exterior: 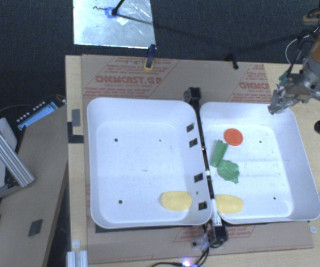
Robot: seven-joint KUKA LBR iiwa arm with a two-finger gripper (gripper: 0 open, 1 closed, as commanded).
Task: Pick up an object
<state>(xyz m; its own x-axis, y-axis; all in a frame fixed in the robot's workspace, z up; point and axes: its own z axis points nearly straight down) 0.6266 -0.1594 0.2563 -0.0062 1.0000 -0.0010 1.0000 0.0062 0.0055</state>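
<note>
The right bin [293, 166] holds an orange-red disc [233, 136], a green leafy piece [224, 161] just below it, and a yellow lump [229, 203] near the front left corner. Another yellow lump [176, 201] lies near the front right corner of the left bin [109, 149]. My gripper [277, 105] hangs over the right bin's far right rim, well apart from every object, with nothing seen between its fingers. Its fingertips look close together, but they are too small to tell open from shut.
A black hinge strip [204, 166] runs between the two bins. A shiny metal plate [113, 14] lies beyond the bench, and a small yellow-blue clip [149, 60] sits on the cardboard behind the left bin. Cables cross the dark floor at the back.
</note>
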